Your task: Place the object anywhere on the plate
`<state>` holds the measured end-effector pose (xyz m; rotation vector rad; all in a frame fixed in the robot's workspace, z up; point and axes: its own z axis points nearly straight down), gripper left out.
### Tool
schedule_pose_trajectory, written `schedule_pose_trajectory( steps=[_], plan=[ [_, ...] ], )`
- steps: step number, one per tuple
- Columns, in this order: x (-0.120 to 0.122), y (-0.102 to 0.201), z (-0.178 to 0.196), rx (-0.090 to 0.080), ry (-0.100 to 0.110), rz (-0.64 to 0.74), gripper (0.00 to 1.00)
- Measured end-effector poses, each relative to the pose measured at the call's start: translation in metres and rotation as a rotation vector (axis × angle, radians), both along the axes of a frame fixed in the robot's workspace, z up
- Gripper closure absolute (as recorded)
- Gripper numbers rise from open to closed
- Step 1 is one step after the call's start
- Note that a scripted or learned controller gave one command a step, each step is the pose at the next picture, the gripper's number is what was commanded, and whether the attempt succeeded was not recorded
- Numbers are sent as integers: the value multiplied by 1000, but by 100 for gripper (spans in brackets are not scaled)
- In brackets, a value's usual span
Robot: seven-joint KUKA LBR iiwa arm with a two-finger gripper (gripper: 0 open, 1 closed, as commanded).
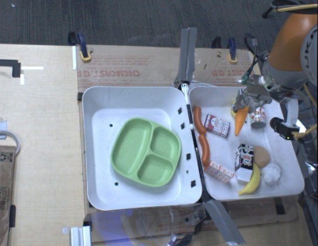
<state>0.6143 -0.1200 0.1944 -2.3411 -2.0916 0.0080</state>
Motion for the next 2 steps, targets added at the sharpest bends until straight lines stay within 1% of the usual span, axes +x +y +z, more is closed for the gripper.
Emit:
schedule_pose_trajectory(
  steps=[1, 2],
  plan=[
    [-47, 55, -5, 3, 0, 331, 100],
    [-13, 48, -5, 3, -1, 347, 100]
  ],
)
